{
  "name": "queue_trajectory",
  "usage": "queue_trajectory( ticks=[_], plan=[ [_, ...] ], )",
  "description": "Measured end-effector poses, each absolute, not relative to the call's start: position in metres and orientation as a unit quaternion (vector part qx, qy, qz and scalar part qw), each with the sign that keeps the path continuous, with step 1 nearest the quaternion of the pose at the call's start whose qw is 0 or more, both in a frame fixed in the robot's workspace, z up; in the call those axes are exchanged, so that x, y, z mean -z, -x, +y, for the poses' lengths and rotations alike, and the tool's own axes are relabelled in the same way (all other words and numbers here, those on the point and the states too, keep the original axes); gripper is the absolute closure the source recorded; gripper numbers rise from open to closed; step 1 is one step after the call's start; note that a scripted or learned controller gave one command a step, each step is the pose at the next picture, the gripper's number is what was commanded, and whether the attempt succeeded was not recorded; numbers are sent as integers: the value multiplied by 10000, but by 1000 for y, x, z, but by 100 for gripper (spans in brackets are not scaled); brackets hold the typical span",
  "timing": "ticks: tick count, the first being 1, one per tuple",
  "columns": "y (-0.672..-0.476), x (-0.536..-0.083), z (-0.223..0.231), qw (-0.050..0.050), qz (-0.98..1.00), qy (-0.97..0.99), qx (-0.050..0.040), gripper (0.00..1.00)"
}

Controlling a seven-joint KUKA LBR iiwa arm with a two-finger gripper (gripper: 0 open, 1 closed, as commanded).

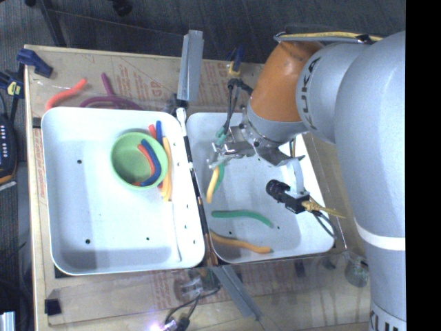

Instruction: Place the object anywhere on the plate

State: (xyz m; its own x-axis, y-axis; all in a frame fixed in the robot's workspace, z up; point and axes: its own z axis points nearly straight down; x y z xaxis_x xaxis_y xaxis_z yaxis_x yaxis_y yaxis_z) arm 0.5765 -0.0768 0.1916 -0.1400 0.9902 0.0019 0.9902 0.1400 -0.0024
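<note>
A thin yellow flexible strip [213, 179] is seen hanging in the right white bin [313, 236], its upper end pinched between the closed fingers of the gripper [219, 152]. The round green plate [127, 158] is set in the left white bin [103, 240], with red, blue and yellow strips [153, 158] laid across it. A green curved strip [242, 216] and an orange one [241, 243] are left on the right bin's floor.
</note>
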Motion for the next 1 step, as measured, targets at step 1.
queue_trajectory(
  ticks=[1],
  plan=[
    [-577,-192,-77,14,-7550,6558,-2,0]
  ],
)
